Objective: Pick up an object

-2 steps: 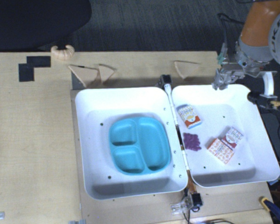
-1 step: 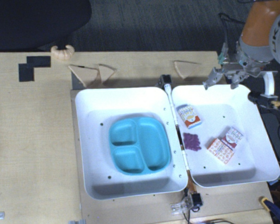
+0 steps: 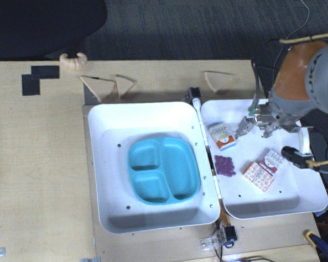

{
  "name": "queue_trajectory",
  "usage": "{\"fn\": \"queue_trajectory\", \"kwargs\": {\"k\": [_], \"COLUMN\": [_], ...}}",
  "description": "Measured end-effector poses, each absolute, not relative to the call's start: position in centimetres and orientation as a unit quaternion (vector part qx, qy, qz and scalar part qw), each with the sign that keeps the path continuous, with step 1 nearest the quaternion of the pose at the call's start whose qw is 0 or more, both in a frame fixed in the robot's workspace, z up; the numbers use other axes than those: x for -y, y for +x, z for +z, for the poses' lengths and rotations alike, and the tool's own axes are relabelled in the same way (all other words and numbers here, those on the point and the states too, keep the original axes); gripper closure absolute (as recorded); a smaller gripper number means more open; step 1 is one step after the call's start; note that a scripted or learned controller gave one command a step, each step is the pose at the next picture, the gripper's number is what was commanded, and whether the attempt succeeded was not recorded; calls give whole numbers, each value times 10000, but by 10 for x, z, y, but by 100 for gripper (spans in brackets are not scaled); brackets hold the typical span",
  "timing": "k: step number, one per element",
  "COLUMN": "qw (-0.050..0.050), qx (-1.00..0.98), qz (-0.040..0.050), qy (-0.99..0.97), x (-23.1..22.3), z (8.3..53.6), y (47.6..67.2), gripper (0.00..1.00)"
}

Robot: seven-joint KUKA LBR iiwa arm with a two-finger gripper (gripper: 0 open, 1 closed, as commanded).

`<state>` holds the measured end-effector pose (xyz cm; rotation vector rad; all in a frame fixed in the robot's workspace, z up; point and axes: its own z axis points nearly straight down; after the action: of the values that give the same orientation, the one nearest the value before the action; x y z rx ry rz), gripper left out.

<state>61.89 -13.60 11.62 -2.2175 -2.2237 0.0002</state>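
While my gripper hovers low in the right bin, I can't tell how wide it is spread, and nothing visibly sits in it. Candidates: small white-and-orange carton just beside it on the far-from-arm side, purple clump below that, red-patterned box and small packet toward the near rim; blue tray is well apart in the left bin. Risk, I judge: dropping off-center would nudge the carton toward the divider.
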Motion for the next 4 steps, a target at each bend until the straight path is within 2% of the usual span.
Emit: {"fn": "queue_trajectory", "kwargs": {"k": [1, 2, 3, 4], "qw": [-23, -46, -27, -11], "qx": [7078, 7082, 7077, 7074], "qz": [-20, -40, -10, -1], "qy": [-7064, -7060, -7066, -7068], "x": [114, 114, 172, 207], "z": [87, 99, 131, 136], "y": [573, 575, 609, 504], "gripper": [0, 100, 100, 100]}}
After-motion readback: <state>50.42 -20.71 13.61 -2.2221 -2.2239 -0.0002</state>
